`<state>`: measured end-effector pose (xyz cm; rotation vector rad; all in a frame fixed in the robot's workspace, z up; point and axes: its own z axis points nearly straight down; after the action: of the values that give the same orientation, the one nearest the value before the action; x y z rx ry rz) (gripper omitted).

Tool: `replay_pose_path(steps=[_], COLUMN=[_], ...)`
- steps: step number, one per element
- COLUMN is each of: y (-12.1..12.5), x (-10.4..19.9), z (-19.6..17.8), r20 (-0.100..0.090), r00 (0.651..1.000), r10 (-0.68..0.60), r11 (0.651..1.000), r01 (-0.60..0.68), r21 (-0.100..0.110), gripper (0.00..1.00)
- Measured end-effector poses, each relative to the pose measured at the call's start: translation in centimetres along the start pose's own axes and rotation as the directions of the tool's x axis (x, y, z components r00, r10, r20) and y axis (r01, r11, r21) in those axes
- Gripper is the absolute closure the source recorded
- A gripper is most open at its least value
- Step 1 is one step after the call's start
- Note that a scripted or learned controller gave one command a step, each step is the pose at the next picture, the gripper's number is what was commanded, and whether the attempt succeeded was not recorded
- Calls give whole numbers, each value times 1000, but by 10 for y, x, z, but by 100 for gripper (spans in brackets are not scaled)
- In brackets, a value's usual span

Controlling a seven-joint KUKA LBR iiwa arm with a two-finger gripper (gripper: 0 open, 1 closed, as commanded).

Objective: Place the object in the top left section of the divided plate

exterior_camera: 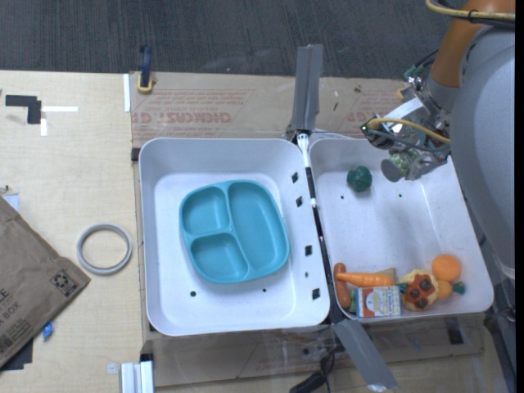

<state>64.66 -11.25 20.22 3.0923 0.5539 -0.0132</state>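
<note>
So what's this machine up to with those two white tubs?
A robot arm reaches in from the right, its gripper over the far end of the right tub, close to a small dark green ball. More toy food lies at that tub's near end: a carrot, a juice carton and an orange. The blue divided plate sits in the left tub, nothing on it yet.

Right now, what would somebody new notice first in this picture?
Probably the turquoise divided plate, lying alone in the middle of the left bin. Next, the arm's gripper over the far right of the right bin, beside a small dark green object. Then the heap of toy food along that bin's near edge.
</note>
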Motion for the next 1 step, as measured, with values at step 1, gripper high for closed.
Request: replay_pose_path(steps=[1], y=[-144], x=[46], z=[-11], r20=[-3], r00=[1000], r10=[2], r11=[1000], r01=[-2], r21=[-1], gripper=[100])
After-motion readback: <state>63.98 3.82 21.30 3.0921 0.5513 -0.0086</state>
